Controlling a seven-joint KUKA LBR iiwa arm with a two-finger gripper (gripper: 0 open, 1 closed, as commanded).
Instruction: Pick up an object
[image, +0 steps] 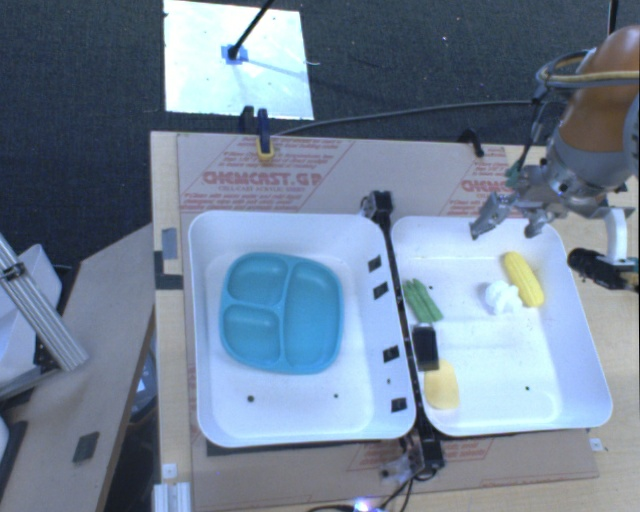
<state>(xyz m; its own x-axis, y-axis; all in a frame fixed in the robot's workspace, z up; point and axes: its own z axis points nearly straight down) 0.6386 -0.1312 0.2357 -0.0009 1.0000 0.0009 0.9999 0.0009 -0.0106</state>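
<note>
My gripper (514, 220) hangs above the far edge of the right bin (560, 390), its two fingers spread open with nothing between them. Just below and to the right of it lies a yellow corn cob (523, 277), with a small white object (500, 296) touching its left side. Green bean pods (421, 299) lie near the bin's left wall. A small black block (426, 347) sits below them, and a pale yellow piece (441, 385) rests at the bin's near left.
The left bin (215, 395) holds a blue divided plate (283, 312). A black hinge strip with clips (392, 300) runs between the two bins. A blue and yellow clamp (263, 135) grips the board's far edge.
</note>
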